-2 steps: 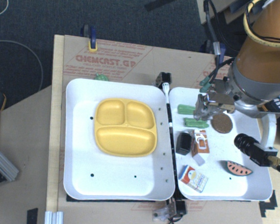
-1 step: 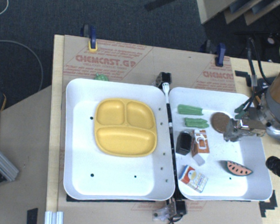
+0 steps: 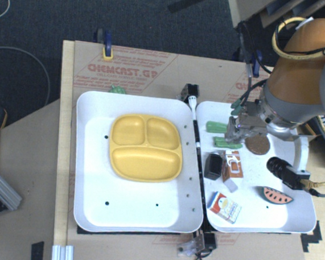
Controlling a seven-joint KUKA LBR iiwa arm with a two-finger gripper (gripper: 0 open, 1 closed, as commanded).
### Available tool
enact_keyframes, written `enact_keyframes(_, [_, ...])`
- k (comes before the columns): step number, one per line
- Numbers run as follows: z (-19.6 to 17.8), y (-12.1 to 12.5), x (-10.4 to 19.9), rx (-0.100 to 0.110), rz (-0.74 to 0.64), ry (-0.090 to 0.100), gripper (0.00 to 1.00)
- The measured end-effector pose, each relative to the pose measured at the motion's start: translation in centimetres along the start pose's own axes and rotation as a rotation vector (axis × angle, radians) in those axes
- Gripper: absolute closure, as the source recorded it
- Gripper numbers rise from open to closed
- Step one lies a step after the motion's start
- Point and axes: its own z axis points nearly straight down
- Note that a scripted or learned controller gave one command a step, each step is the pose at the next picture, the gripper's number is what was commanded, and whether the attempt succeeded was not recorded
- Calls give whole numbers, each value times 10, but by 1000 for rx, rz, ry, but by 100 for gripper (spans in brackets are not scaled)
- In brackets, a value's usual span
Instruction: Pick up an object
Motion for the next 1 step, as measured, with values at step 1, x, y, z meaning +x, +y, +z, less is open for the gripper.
enact_keyframes(1, [1, -45, 44, 9, 0, 2, 100])
